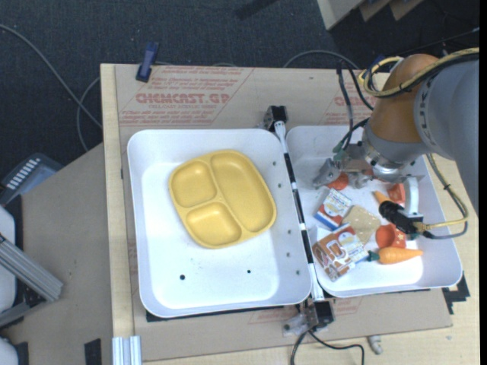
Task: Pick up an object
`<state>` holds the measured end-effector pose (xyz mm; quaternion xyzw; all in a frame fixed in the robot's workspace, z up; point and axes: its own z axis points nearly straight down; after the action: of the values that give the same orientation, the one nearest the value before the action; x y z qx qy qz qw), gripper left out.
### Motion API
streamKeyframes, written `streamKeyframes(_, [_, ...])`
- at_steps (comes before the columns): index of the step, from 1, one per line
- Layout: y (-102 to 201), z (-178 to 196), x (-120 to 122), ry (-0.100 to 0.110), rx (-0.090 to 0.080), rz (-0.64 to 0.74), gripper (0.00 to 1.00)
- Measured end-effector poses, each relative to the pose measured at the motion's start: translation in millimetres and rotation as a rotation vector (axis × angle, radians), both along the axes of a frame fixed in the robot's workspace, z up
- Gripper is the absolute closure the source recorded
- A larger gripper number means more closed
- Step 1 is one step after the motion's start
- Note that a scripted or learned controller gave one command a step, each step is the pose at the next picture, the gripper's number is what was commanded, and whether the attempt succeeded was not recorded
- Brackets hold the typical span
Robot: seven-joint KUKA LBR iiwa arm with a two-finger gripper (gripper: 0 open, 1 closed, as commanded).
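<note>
My gripper [364,167] hangs low over the back of the right bin [437,268], under the grey wrist and the orange band. Just below it lie a small red piece [339,181] and a blue and white packet [332,207]. Further forward are a tan square [364,220], a brown snack packet [342,251], a red round piece [388,236] and an orange carrot [396,255]. The wrist hides what is directly beneath the gripper.
The left bin [152,226] holds a yellow divided plate [221,198]. A black clamp [275,115] sits at the back between the bins. Cables run along the right bin's right side. A blue clip [147,61] lies at the board's back left corner.
</note>
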<state>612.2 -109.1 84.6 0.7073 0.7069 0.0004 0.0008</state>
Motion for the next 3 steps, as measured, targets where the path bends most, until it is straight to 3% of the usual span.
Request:
streamKeyframes(1, [14,0,-3,0.003,0.002,0.001,0.0])
streamKeyframes(2, [-5,0,24,-0.001,-0.001,0.001,0.0])
streamKeyframes(3, [-5,11,25,-0.004,-0.002,0.001,1.0])
